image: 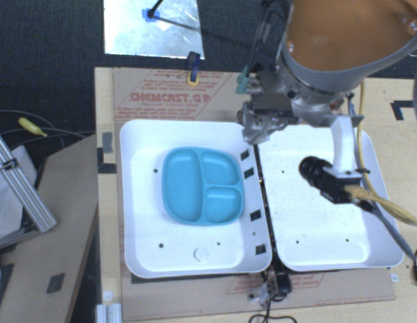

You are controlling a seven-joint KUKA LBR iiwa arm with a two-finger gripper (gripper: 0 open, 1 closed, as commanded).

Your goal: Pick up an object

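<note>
– Two bins, and what is in them, by your count?

– One blue plate (pixel 202 185) with three compartments, lying flat in the middle of the left bin (pixel 138 200). Near that bin's front wall there is also one small pale round thing (pixel 200 253), too faint for me to name. The right bin (pixel 316 241) sits just beside the left, their walls touching.

– One arm, one gripper?

– Yes. One arm (pixel 343 25) reaches in from the right, and its gripper (pixel 259 132) hangs over the far end of the line where the two bins meet, beyond the plate's far right corner and apart from it. Whether it is open or closed, I cannot tell from this angle. Nothing is visibly held.

– So what could go wrong?

– First, I judge that a straight descent from here would land on the bin walls, not on the plate, and would come up with nothing or jolt both bins.

– And if it shifts over the plate?

– Then the plate itself is the trouble. It looks wide, shallow and smooth, so closing on its flat middle would likely catch nothing. Only the raised rim or a divider offers a hold, and a pinch at one edge might let the plate tilt and slide out as it lifts.
</note>
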